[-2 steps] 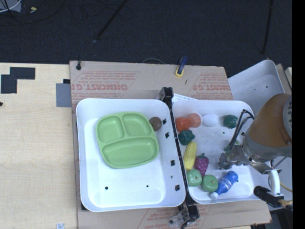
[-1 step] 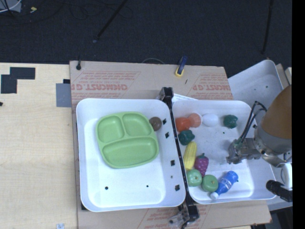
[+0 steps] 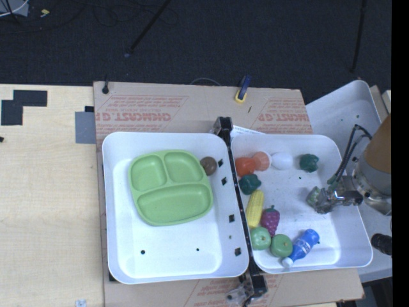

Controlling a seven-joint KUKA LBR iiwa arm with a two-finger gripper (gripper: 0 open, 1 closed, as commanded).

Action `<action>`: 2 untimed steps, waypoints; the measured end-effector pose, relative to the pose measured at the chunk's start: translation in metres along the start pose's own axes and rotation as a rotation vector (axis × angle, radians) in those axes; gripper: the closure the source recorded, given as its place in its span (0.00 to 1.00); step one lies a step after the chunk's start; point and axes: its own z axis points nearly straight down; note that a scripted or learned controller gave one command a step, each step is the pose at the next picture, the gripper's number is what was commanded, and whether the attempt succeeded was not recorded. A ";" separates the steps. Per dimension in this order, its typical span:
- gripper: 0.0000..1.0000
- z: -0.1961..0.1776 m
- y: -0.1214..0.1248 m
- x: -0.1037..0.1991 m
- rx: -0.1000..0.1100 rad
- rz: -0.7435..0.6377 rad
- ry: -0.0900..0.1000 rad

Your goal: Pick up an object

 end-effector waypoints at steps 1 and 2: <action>1.00 -0.041 0.001 -0.001 0.000 -0.004 0.000; 1.00 -0.030 0.015 0.051 0.005 -0.006 0.003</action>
